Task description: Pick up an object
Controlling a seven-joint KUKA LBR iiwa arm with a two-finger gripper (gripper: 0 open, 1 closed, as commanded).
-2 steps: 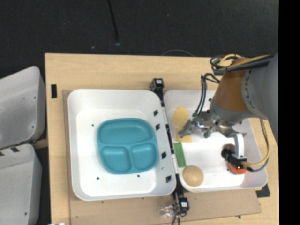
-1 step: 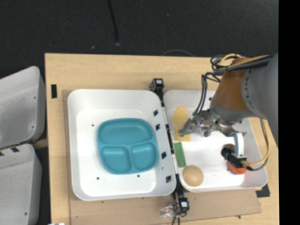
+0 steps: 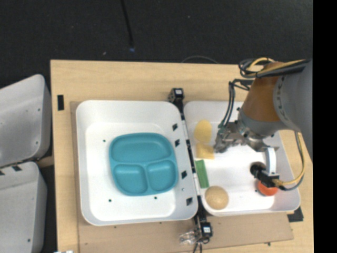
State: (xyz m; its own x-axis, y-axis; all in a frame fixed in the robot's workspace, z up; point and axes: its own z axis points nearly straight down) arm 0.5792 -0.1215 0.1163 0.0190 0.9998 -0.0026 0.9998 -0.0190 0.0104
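Looking down on the 2 bins, I judge the pick as barely under way: nothing is lifted yet. My gripper (image 3: 224, 140) hangs low in the right bin (image 3: 237, 207), just right of centre frame, with its tip close beside 2 yellow pieces, a pale rounded one (image 3: 203, 129) above and a blockier one (image 3: 205, 151) below it. Whether it touches either I cannot tell, and the jaw state is hidden under the wrist, so I will not guess at it. A green bar (image 3: 201, 173) lies along the bin's left wall and a tan ball (image 3: 216, 197) sits near the lower edge, both untouched. The left bin (image 3: 89, 204) carries a blue divided tray (image 3: 142, 163). Closing, lifting and clearing the bin all remain.
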